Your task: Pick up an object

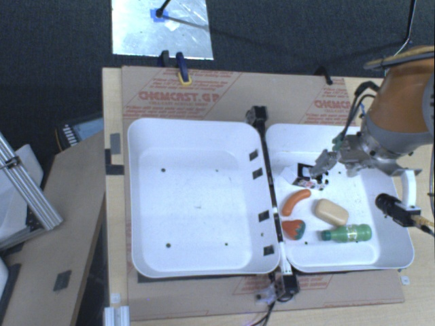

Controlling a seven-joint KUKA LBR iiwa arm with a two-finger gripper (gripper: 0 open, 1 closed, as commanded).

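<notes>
Gripper over right bin, objects below and left of it in frame; nothing held.

The gripper (314, 175) hangs low over the upper middle of the right bin (394, 253), the arm entering from the right of the frame. Whether its fingers are spread or pressed together cannot be told at this resolution; no object is seen between them. The nearest candidate is the orange sausage-shaped object (296, 202), just below and slightly left of the gripper, its long axis slanting from lower left to upper right. A tan block (331, 212) lies below and right of the gripper; a green bottle (347, 233) lies further down, long axis near horizontal; a red-and-green object (293, 229) sits below the sausage-shaped object. Judgement: a short descent toward the lower left would reach the sausage-shaped object first. The left bin (146, 250) plays no part.
</notes>
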